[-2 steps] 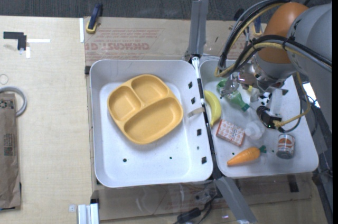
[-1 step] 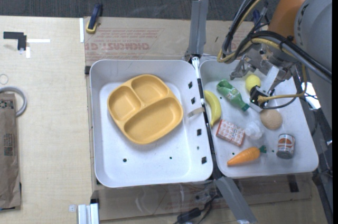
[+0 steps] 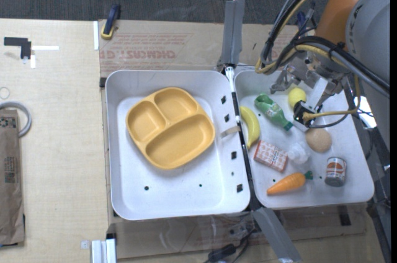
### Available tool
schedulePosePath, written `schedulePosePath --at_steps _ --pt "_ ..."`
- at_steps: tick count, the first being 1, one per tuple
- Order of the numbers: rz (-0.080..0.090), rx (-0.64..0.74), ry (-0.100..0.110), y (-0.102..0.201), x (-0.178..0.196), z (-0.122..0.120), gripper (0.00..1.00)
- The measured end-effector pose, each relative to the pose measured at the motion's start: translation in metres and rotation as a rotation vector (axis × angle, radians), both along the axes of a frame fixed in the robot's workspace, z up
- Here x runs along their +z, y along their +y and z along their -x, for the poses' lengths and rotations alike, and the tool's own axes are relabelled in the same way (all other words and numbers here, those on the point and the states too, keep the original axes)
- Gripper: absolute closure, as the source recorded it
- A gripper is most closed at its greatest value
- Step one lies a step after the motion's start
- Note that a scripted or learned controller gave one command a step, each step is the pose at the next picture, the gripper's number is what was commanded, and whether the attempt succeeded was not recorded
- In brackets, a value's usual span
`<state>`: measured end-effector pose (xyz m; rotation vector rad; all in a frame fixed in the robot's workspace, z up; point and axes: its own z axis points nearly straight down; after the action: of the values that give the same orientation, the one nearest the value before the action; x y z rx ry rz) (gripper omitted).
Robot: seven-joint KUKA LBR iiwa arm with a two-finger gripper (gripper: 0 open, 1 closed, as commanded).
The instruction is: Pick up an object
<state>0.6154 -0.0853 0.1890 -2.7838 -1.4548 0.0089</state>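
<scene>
Arm: grey KUKA arm with an orange band, reaching in from the right over the far part of the right bin (image 3: 367, 159), trailing black and yellow cables.
Gripper: the gripper (image 3: 302, 94) sits low over the far end of the right bin, just beside the lemon; cables and brackets hide its tips, so whether it is released or clenched cannot be told, and nothing is seen held in it.
Lemon: the yellow lemon (image 3: 297, 96) lies at the far middle of the right bin, partly covered by the gripper's hardware.
Green bottle: the green bottle (image 3: 273, 111) lies on its side, left of the lemon, slanting towards the bin's centre.
Banana: the banana (image 3: 250, 125) lies along the right bin's left wall.
Red carton: the small red carton (image 3: 271, 156) lies near the bin's centre, nearer than the bottle.
Carrot: the orange carrot (image 3: 288, 183) lies at the near side of the right bin.
Tan ball: the round tan object (image 3: 319, 141) rests right of centre.
Can: the small can (image 3: 335, 171) stands near the right near corner.
Left bin: the left bin (image 3: 124, 187) holds a yellow divided plate (image 3: 171, 127).
</scene>
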Motion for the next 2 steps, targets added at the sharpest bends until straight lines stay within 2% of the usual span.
schedulePosePath --at_steps 1,2 --pt "-0.001 0.091 0.002 0.054 0.030 0.018 0.00" --pt "0.000 0.168 0.001 0.030 0.011 -0.029 0.00"
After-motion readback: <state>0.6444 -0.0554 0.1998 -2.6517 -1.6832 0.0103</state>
